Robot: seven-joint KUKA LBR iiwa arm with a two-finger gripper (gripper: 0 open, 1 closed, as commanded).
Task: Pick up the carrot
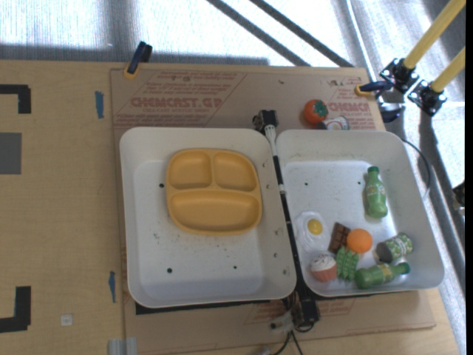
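Carrot point(359, 241), an orange rounded body with a green leafy tuft at its near-left end, lies in the right bin point(336, 148), toward that bin's near edge and a little right of its middle. A brown chocolate piece point(338, 236) touches the carrot on the left, and a fried egg point(313, 226) lies just beyond that, by the bin's left wall. A small cupcake point(323, 268) sits near the near-left corner, just beside the leafy tuft. A green bottle point(380, 274) lies on its side along the near edge, right of the tuft and close below the carrot. A small green-labelled can point(395, 248) rests tilted to the carrot's right, toward the near-right corner. A second green bottle point(375, 192) lies by the right wall, further back, apart from the cluster.

The left bin point(140, 220) holds a yellow divided plate point(213, 190) in its far half, with three compartments.

Past the right bin's far edge, a tomato point(315, 112) rests on the cardboard sheet point(185, 102) beneath both bins.
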